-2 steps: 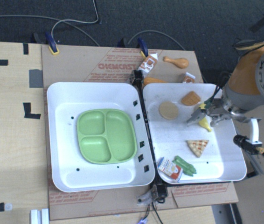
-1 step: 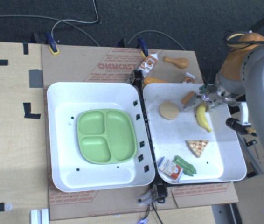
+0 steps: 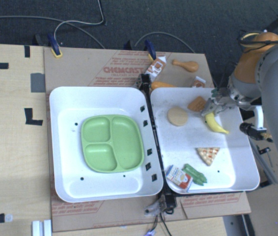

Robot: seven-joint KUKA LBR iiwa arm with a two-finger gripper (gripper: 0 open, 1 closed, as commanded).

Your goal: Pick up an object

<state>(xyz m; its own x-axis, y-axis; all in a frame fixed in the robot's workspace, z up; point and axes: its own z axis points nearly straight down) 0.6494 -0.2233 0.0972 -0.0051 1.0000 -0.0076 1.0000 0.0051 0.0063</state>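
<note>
End effector (image 3: 216,105) sits low in the right bin (image 3: 237,178), just above the banana (image 3: 215,123), placed for a grasp, I judge; I cannot tell its finger state.

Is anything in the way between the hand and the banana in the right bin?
Nothing visible does. The hand is right at the top end of the banana. The orange piece lies just beside it, left in the camera view, not between them.
</note>
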